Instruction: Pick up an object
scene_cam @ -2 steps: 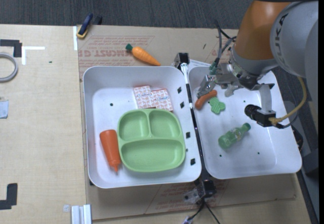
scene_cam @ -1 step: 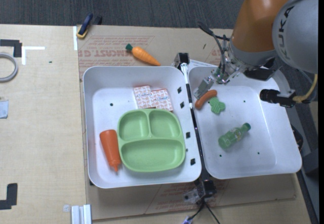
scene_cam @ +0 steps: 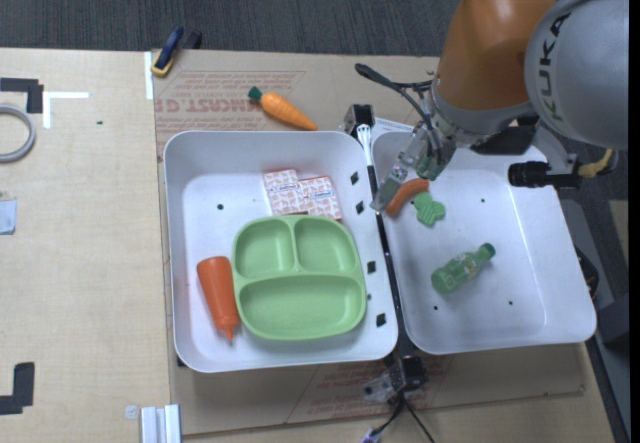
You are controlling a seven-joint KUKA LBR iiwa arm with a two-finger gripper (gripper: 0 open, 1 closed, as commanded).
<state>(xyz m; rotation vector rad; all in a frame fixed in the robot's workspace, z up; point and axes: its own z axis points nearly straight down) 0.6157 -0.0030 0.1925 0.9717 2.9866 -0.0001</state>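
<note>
My gripper [scene_cam: 402,187] hangs over the near-left corner of the right bin [scene_cam: 560,321], close to the wall between the two bins. An orange sausage-shaped piece [scene_cam: 408,197] lies right at the gripper's tip, partly covered by it; whether it is gripped or resting on the bin floor I cannot tell. A small green piece [scene_cam: 431,211] sits just right of it. A green bottle [scene_cam: 462,268] lies on its side in the middle of the right bin.
The left bin [scene_cam: 190,181] holds a green divided plate [scene_cam: 298,278], an orange bottle [scene_cam: 217,296] and a red-and-white packet [scene_cam: 297,193]. A toy carrot [scene_cam: 283,109] lies on the cardboard behind the bins. The arm's orange band [scene_cam: 490,41] looms over the right bin's back.
</note>
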